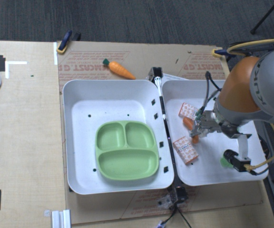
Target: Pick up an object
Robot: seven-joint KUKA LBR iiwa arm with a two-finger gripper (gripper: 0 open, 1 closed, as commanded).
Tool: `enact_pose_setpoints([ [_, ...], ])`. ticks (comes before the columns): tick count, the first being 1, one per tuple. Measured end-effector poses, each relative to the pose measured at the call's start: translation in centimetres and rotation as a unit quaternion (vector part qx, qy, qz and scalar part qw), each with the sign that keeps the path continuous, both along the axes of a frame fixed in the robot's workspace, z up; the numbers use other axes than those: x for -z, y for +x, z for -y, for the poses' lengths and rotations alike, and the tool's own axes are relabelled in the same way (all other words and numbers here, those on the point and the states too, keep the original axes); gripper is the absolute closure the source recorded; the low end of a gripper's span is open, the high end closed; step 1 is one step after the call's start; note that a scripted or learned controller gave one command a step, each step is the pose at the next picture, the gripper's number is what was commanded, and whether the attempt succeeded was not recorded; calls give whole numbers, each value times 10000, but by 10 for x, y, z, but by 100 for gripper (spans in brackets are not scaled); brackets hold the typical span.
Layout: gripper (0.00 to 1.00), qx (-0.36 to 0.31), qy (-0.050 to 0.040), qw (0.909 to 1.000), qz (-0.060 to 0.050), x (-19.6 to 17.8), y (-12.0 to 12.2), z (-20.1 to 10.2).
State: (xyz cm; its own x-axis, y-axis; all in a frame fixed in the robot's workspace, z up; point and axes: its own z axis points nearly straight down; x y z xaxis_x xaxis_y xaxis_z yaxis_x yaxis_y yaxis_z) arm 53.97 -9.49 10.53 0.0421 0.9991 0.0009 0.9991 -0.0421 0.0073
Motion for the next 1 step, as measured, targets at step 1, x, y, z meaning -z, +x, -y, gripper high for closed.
enact_pose_setpoints([
  [1,100,329,-5,9995,-36,-114,-18,-58],
])
